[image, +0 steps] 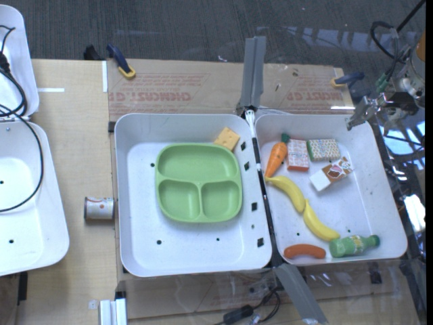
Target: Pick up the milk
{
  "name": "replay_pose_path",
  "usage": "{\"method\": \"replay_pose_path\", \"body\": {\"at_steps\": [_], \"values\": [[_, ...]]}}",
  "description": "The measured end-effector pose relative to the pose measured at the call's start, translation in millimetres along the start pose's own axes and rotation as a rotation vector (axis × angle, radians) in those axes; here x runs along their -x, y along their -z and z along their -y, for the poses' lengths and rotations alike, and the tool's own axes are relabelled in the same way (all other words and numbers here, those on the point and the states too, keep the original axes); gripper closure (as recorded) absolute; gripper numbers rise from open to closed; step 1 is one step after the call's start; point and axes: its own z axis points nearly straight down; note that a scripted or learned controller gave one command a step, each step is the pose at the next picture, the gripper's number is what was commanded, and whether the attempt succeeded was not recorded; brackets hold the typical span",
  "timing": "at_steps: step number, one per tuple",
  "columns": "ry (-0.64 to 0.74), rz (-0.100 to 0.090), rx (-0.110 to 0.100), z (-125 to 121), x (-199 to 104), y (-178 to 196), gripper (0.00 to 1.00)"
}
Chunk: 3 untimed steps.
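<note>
The items lay loose in the right-hand shallow white bin [389, 202], apparently scattered for picking. Nearest were a green plastic bottle [353, 245] and a red sausage [304, 251]; beyond them, a yellow banana [301, 205]. The small white-and-brown milk carton [331, 174] lay on its side mid-bin, untouched. The jaws [362, 112] hung over the far right rim, well apart from the carton; their state could not be determined.

The milk [331, 172] — a small white carton with a brown-printed end — lies tipped on its side in the right bin.
</note>
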Motion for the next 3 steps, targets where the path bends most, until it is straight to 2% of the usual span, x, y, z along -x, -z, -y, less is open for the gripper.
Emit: {"method": "replay_pose_path", "body": {"at_steps": [1,2,3], "values": [[0.122,0.000,0.002,7.0,-21.1,-161.1,0.00],[0.119,0.001,0.003,6.8,-20.1,-151.5,1.00],[0.118,0.001,0.003,6.8,-20.2,-151.5,0.00]]}}
